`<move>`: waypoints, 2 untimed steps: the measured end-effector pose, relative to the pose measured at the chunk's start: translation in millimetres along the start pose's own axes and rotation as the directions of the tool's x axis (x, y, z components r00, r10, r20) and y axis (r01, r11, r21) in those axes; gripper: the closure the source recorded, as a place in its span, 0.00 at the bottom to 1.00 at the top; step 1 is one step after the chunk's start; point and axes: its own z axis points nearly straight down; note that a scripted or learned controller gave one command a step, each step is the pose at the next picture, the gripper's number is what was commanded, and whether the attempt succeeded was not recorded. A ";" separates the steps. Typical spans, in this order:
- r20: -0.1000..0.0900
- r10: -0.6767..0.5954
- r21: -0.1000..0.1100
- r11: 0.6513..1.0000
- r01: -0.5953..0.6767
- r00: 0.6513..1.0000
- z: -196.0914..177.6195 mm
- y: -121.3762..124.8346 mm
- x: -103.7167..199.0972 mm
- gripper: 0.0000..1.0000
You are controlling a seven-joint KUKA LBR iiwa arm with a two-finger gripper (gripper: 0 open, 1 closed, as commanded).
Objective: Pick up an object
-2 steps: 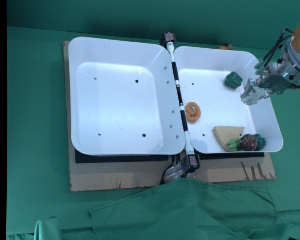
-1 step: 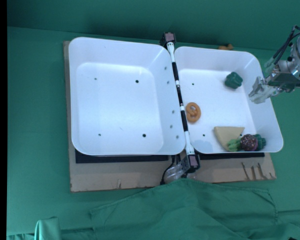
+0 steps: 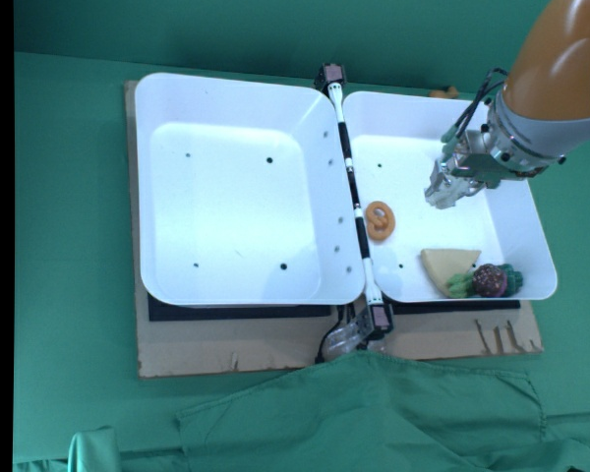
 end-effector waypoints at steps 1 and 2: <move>0.004 0.007 -0.014 1.000 -0.007 1.000 -65.6 -31.3 -36.1 1.00; 0.004 0.005 -0.010 1.000 -0.005 1.000 -63.6 -31.1 -44.6 1.00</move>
